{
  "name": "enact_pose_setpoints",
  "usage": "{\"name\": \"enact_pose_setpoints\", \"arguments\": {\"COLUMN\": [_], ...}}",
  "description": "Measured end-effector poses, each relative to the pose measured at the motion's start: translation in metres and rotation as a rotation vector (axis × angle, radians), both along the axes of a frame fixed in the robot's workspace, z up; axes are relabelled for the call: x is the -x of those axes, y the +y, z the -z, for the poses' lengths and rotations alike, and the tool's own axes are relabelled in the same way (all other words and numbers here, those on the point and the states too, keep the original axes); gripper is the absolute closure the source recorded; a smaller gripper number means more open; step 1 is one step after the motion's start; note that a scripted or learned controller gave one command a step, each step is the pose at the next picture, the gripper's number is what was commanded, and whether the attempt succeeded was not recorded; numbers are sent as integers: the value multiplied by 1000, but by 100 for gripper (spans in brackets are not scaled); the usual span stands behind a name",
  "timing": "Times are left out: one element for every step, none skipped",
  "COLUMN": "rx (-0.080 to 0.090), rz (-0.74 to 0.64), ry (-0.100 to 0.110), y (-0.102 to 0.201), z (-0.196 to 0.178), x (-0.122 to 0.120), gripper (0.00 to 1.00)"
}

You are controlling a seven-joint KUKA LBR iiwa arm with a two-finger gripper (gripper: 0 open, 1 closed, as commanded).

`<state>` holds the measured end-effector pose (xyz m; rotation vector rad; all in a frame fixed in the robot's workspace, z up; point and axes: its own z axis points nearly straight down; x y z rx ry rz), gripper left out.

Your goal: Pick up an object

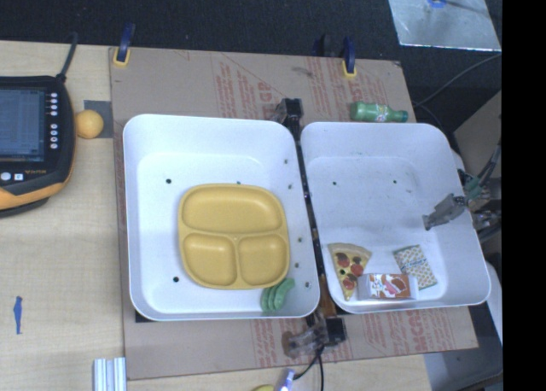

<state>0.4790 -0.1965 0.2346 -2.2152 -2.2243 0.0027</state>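
The right bin [375, 159] holds three small things along its near edge: a pizza slice toy [349, 264], a red and white packet [386, 286] and a patterned square pouch [415, 265]. In the left bin [145, 210] lies a yellow divided plate [233, 235], with a small green toy [277, 295] at its near right corner. My gripper [445, 210] reaches in over the right rim of the right bin, above and to the right of the pouch and apart from it. Most of the arm is cut off at the view's right side.
A green bottle [380, 113] lies on the cardboard behind the right bin. An orange ball [89, 123] and a teach pendant [30, 146] sit left of the bins. Blue clamps [348, 55] hold the cardboard's far edge.
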Motion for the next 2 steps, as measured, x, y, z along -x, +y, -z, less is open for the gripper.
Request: {"name": "enact_pose_setpoints", "arguments": {"rx": [0, 1], "rz": [-3, -3], "ry": [1, 0], "y": [-1, 61], "z": [-10, 7], "x": [0, -58], "gripper": [100, 100]}}
